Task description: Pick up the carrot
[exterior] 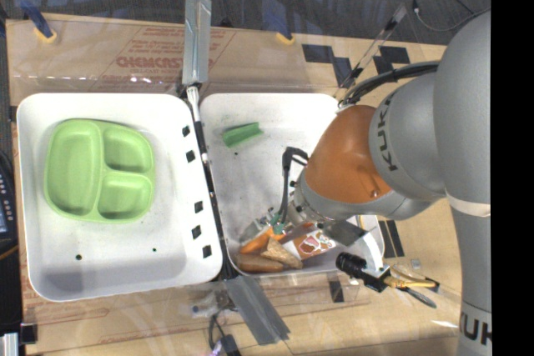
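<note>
The end effector (280,223) hung low over the near end of the right bin (250,171), under the arm's orange band (346,158) and grey wrist, and its tips were too hidden among the clutter to tell whether they stood wide, narrow or closed on anything. The carrot (255,244) lay just to the left of and below the end effector in the camera view, an orange wedge at the bin's front edge, close enough that touching could not be ruled out. Directly beneath the carrot lay a brown, bread-like item (260,263), and to the right of the end effector sat a red and white packet (312,244). Well above the end effector, toward the far end of the same bin, a small green piece (241,134) lay alone. Far to the left, in the left bin (50,263), rested a green 3-compartment plate (98,170).
</note>
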You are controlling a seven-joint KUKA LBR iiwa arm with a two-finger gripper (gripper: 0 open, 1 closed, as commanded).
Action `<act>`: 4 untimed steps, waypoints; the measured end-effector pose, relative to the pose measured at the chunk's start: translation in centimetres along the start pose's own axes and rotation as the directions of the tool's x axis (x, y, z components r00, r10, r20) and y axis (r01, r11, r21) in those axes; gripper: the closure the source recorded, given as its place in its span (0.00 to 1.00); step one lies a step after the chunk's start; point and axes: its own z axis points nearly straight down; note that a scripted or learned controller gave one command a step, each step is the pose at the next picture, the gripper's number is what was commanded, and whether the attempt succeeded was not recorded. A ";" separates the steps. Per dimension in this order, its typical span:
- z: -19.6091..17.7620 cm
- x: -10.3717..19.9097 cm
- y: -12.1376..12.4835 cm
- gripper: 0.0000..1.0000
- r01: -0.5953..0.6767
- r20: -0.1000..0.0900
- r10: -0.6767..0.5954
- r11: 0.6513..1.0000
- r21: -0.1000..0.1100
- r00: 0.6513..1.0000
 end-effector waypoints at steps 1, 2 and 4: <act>-1.0 -0.1 0.1 1.00 0.003 0.000 -0.003 1.000 -0.001 1.000; -1.0 -0.1 0.1 0.00 0.003 0.000 -0.003 1.000 -0.001 1.000; -1.9 -0.1 0.2 0.00 0.007 0.000 -0.007 1.000 0.000 1.000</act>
